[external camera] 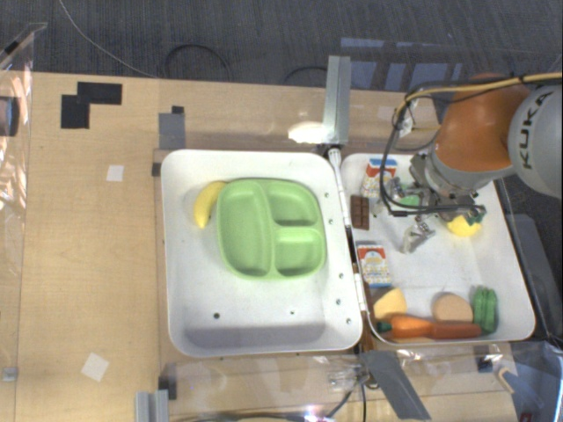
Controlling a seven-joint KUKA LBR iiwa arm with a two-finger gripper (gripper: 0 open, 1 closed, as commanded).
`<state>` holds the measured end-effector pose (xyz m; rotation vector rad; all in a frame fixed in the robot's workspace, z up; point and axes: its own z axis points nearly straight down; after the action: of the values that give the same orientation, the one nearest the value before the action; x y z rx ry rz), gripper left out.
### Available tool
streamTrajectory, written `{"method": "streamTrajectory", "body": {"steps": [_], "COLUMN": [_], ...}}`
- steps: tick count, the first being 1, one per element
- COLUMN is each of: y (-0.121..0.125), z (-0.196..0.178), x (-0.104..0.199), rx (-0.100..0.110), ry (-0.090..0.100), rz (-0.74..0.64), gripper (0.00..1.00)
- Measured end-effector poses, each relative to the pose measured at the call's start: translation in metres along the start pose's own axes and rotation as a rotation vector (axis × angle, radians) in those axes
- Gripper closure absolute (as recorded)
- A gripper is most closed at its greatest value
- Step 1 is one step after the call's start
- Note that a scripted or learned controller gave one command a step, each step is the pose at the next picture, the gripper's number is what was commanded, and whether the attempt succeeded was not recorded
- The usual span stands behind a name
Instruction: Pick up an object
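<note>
The two-finger metal pincer (pixel 420 234) hangs low over the right-hand shallow white bin (pixel 515 275); whether it is open or closed I cannot tell, and nothing shows between its tips. The likeliest target, a small yellow lemon-like toy (pixel 464 225), lies just beside it at three o'clock. A dark brown chocolate bar (pixel 360 211) sits at nine o'clock and a small printed carton (pixel 376 265) at seven. A slightly off descent could nudge the round toy away, leaving the pincer closed on air.
</note>
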<state>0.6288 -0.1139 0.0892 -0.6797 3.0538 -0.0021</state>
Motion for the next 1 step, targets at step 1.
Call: {"method": "streamTrajectory", "body": {"steps": [1], "y": [0.0035], "z": [-0.0025], "x": [0.0675], "rx": [0.004], "ry": [0.001], "rz": [-0.06], "gripper": [0.0]}}
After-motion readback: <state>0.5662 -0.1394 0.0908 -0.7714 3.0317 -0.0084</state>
